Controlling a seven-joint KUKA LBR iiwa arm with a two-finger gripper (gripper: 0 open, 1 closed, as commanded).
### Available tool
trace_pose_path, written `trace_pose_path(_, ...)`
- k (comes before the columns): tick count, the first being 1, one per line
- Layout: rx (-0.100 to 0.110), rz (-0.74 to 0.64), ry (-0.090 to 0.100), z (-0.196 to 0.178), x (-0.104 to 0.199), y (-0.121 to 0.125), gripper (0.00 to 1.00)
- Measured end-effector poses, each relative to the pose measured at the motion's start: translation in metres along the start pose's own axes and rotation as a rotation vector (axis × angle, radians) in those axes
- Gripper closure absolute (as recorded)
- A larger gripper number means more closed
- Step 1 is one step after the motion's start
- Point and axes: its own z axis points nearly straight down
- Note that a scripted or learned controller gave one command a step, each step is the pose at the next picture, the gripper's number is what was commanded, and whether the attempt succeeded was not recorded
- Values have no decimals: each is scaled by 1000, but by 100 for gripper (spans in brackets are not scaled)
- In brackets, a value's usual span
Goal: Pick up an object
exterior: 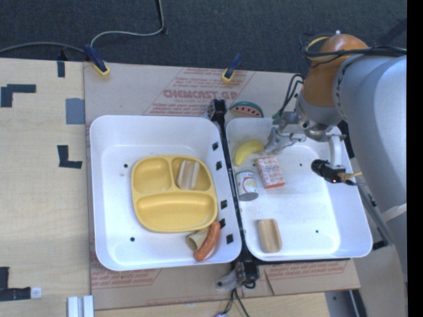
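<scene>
Cardboard sheeting covers the bench under two white bins. We see the gripper (277,139) low at the right bin's (330,243) eleven o'clock corner, its tips near the banana (247,150) and red-and-white carton (269,172); whether the fingers are apart or together we cannot tell. We judge the carton light, stiff and crushable, best pinched across its narrow sides. Outward lie a small can (247,186), a bread roll (268,234), and leftward a yellow tray (173,193) beside a sausage (209,241).

Banana (247,151), carton (269,172) and can (247,185) crowd the right bin's (344,240) far-left corner; near-right floor lies open.
</scene>
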Motion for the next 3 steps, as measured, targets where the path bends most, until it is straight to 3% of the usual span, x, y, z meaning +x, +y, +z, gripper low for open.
trace_pose_path(1, 1, 0, 0, 1, 0, 0, 0)
trace_pose_path(2, -10, 4, 1, 18, 2, -72, 0)
trace_pose_path(3, -12, 4, 0, 8, 1, -72, 100)
